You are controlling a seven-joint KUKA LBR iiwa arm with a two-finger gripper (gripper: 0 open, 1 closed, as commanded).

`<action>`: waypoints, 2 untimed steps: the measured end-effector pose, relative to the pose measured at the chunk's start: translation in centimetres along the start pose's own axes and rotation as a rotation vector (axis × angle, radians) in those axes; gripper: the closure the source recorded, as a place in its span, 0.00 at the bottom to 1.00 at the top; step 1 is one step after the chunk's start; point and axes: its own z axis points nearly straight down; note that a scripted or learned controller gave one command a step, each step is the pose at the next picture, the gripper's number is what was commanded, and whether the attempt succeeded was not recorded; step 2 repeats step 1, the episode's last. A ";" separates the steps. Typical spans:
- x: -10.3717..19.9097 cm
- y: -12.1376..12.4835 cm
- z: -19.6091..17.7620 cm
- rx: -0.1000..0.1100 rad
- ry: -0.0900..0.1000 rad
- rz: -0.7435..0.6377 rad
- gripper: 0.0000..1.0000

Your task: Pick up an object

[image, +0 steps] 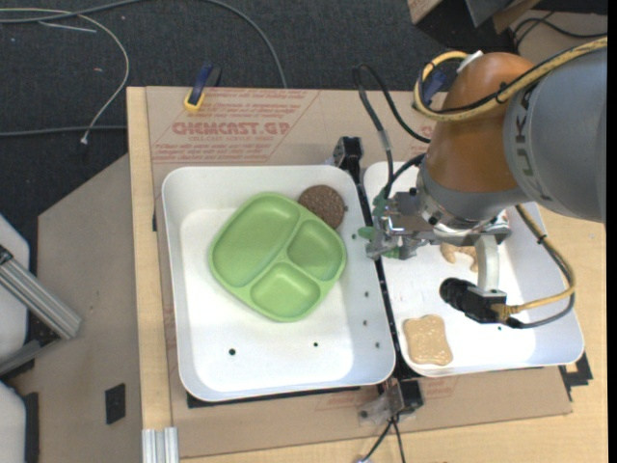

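Green plate [278,255]: three-compartment plastic dish, pale green, lying flat and turned at an angle in the left bin [193,355].
Brown disc [321,202]: round, dark, cookie-like; just beyond the plate's far edge, touching or overlapping it, near the left bin's far right corner.
Tan slab [427,340]: toast-shaped piece, lying flat in the near left corner of the right bin [540,355].
Pale object [459,254]: small, light tan, largely hidden under the wrist; kind cannot be told.
Gripper [390,234]: low over the right bin's left edge, beside the divide between bins; whether it is released, clenched or grasping cannot be told.
Arm [540,114]: grey with an orange band, covering much of the right bin's far half.
Cabling: a black connector [468,300] and yellow cable [540,302] hang over the right bin.
Surface: bins rest on printed cardboard [231,123] carrying a blue clip [201,83].
Surroundings: dark carpet with loose wires [87,27].
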 end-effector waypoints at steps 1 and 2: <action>4.3 -1.3 0.1 0.000 -0.001 0.001 1.00; 4.3 -1.3 0.1 0.000 -0.001 0.001 1.00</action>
